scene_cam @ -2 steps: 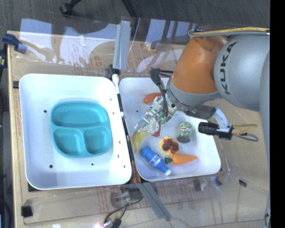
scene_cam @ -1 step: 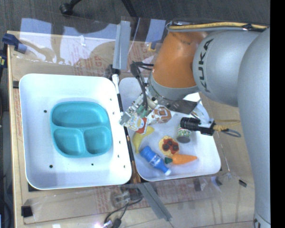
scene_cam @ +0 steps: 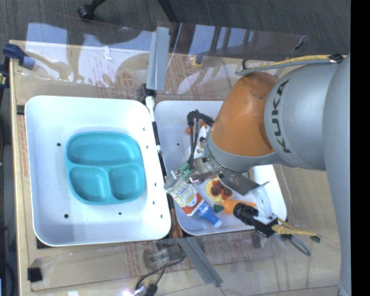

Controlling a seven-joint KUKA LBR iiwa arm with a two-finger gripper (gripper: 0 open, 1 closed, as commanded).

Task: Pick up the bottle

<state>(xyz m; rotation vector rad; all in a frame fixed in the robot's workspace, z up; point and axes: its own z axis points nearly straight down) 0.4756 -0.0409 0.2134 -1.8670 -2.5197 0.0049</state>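
The bottle [scene_cam: 189, 196] lies on its side in the right bin [scene_cam: 172, 121], toward the bin's 7 o'clock corner and close to the wall shared with the left bin [scene_cam: 43, 165]. Its blue cap [scene_cam: 208, 215] points to about 5 o'clock, and the labelled body runs up toward 11 o'clock.

The gripper [scene_cam: 184, 179] sits at the 11 o'clock end of the bottle, right at or touching the body. The arm's bulk hides the contact, so I cannot tell whether the gripper is open, closed or has anything in it.

By its look the bottle is small, light plastic: stiff enough to take a squeeze, but round and smooth, so likely to roll or slip out sideways. The printed label may give a little more friction than the bare plastic. The best hold would probably be across the middle of the body, square to its long axis. The cap is narrower and offers less to grip. The nearby bin wall leaves little room on the 9 o'clock side.

Count:
- 2 white bins.
- 1 bottle with 1 blue cap.
- 1 teal divided plate [scene_cam: 105, 165] with 3 compartments, in the middle of the left bin.
- Orange and red items [scene_cam: 225, 193] just beside the bottle at its 3 o'clock, partly under the arm and too hidden to count.
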